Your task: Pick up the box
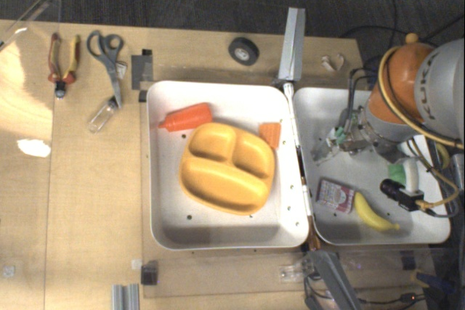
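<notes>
In the left bin lie a yellow tray and a carrot. In the right bin the box lies flat beside a banana. The pincer hovers above it, its spread unclear. The approach is judged under way; the arm must next descend over the box.

Arm cut off at right edge — hides bin partly
</notes>
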